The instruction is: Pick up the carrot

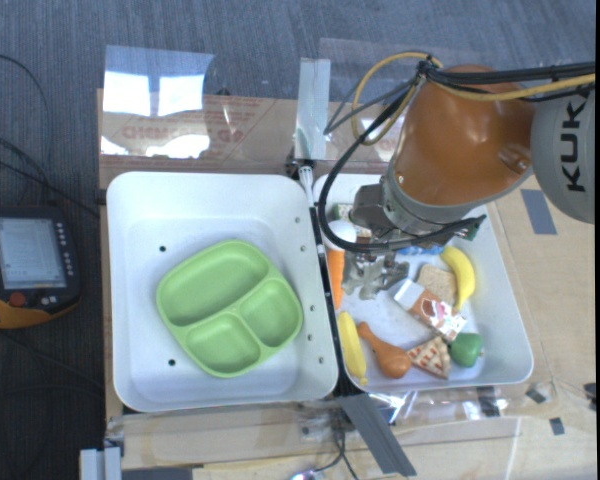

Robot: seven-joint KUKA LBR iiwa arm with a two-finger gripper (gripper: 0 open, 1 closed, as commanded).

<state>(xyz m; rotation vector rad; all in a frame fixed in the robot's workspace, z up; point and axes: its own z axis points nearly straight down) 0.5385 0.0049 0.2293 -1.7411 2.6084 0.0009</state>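
Two bins sat on the table, and your hand (372, 276) hung low in the right bin (510, 353), with the carrot (335, 273) just left of it against that bin's left wall. You could not tell how the hand stood. The step looked like the approach; nothing appeared held. Next called for shifting left, yet the wall and a banana (351, 348) nearby left little room.

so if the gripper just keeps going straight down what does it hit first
Probably the right bin's floor, just right of the carrot. The gripper points down beside the carrot, though depth is hard to judge.
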